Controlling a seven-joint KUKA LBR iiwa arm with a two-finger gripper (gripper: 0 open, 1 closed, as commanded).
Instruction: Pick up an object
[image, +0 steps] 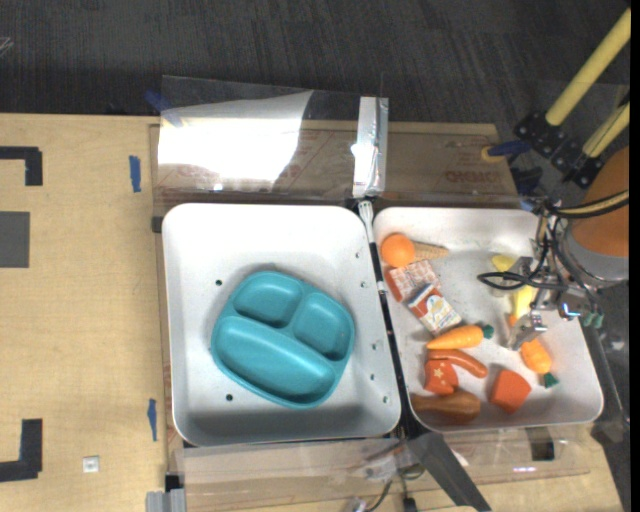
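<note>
The claw (528, 322) hangs low over the right bin (590, 400), at about 3 o'clock within it, close to the right wall. Whether it is open or closed cannot be told; wiring and its own body mask the tips. Nothing is seen held.

Candidate objects all lie on the bin floor. A small orange toy carrot (537, 355) lies just beside the claw at its 5 o'clock, and a yellow piece (521, 298) just beside it at 11 o'clock. A red-orange block (510, 389) rests near the bin's 5 o'clock. A longer carrot (457, 338), a printed carton (424, 295) and an orange ball (397, 248) lie well apart, toward 9 to 10 o'clock.

The left bin (185, 235) carries a teal divided tray (284, 336).

Judgement: approach is made; grasp and lift are not yet evident. The pick remains outstanding.
</note>
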